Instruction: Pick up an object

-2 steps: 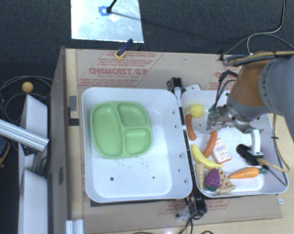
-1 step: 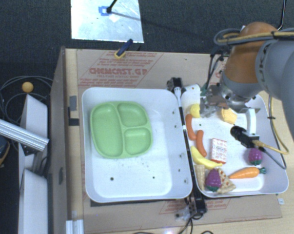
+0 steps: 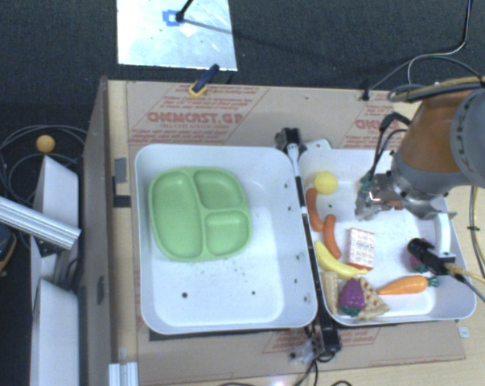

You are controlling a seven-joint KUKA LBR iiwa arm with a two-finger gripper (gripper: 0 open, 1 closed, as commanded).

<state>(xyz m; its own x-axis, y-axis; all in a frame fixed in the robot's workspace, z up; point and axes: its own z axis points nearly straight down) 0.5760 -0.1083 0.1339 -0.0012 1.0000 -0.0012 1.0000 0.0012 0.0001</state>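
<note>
Cardboard bench [image 3: 226, 111]: green divided plate [image 3: 200, 213] in one white bin [image 3: 226, 292], toy food [image 3: 339, 262] in other bin [image 3: 392, 248]; my gripper [image 3: 371, 197] hangs over it nr lemon [image 3: 326, 182], open/closed can't tell.

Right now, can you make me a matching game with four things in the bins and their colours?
Things:
1. plate
2. carrot
3. ball
4. box

Colours:
A. yellow
B. red and white
C. green
D. orange

Pairs: 1-C, 2-D, 3-A, 4-B.
</note>
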